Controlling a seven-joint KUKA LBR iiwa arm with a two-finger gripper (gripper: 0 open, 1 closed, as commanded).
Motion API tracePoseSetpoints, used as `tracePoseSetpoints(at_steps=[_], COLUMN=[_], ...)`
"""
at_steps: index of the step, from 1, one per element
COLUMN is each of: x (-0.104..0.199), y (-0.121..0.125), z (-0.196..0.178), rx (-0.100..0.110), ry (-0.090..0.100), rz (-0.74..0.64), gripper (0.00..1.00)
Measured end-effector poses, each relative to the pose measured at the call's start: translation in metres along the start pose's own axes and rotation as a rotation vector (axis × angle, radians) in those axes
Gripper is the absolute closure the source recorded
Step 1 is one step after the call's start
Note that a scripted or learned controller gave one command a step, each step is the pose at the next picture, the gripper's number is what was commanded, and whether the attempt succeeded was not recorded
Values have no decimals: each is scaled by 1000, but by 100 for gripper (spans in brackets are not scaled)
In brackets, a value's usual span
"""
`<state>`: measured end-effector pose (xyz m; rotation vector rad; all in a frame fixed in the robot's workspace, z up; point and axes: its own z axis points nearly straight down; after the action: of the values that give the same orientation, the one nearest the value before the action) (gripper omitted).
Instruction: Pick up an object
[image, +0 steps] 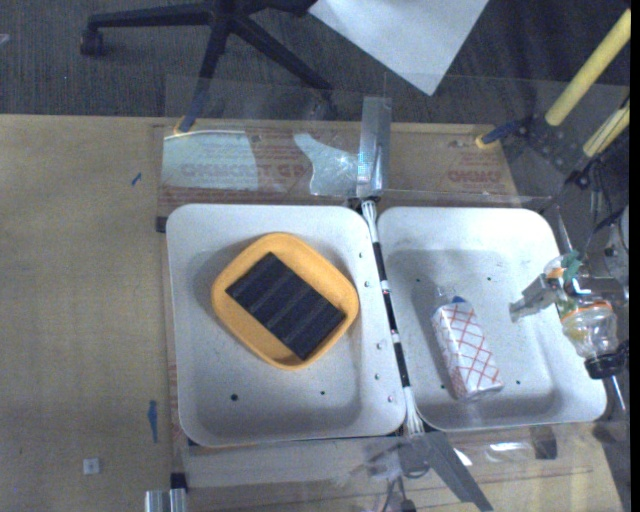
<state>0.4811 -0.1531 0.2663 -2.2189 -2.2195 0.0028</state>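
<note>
End effector (548, 292) sits at the right rim of the right bin (440, 230), over its inner edge; whether its grip is open or closed I cannot tell at this angle. Nothing visibly held. Nearest candidate: red-checked white box (466, 350), lying flat mid-bin, well apart from the tool, likely the easier pick given the arm's side. Left bin (200, 400) carries an orange tray (284, 300) with a dark ribbed insert, tilted diagonally, farther off. Bins touch side by side on the counter (70, 300).

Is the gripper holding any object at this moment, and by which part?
Nothing is held. The gripper is over the right bin, apart from the checked box.
</note>
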Motion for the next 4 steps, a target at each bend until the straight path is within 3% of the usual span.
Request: tracePoseSetpoints(at_steps=[1, 2, 3, 4], x=[35, -17, -19, -19], y=[47, 62, 50, 50], z=[117, 169, 170, 170], rx=[-1, -12, -30, -31], ry=[0, -2, -12, -12], rz=[-10, -102, -327, -327], gripper=[0, 0, 0, 0])
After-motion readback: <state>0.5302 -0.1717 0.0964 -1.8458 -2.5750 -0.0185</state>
